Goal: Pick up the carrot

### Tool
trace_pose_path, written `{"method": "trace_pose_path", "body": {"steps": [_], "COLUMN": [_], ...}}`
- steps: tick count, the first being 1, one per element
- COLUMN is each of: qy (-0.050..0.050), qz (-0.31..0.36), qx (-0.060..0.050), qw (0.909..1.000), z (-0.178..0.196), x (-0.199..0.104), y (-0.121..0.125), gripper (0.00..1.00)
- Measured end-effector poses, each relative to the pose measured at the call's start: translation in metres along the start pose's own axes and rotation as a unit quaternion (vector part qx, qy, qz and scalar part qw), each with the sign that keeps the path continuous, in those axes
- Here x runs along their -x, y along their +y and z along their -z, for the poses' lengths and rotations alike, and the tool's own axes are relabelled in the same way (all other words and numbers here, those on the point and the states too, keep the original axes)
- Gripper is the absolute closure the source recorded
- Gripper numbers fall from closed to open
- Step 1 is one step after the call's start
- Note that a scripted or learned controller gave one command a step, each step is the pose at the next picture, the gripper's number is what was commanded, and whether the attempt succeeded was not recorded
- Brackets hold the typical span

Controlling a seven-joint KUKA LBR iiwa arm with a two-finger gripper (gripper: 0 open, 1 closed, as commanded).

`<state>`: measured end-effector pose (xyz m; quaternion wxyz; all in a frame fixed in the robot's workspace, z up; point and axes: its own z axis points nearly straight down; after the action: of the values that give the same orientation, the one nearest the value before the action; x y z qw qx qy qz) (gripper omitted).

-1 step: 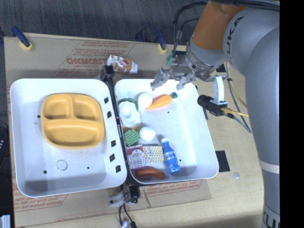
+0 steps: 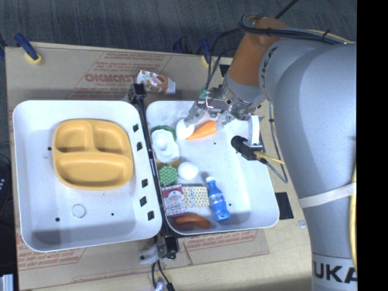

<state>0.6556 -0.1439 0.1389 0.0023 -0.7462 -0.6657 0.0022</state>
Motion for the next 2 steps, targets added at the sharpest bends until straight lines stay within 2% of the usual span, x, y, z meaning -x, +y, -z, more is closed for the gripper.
{"method": "trace_pose_path", "body": {"steps": [1,2], "qy": [-0.001,0.000], "qz": [0.177,0.215], "qx": [0.010,0.002], "qw": [0.9841,0.9767], "z": [-0.028,-0.046], "x": [0.017,0.019], "y": [0.009,0.004], "gripper": [0.00,0.00]}}
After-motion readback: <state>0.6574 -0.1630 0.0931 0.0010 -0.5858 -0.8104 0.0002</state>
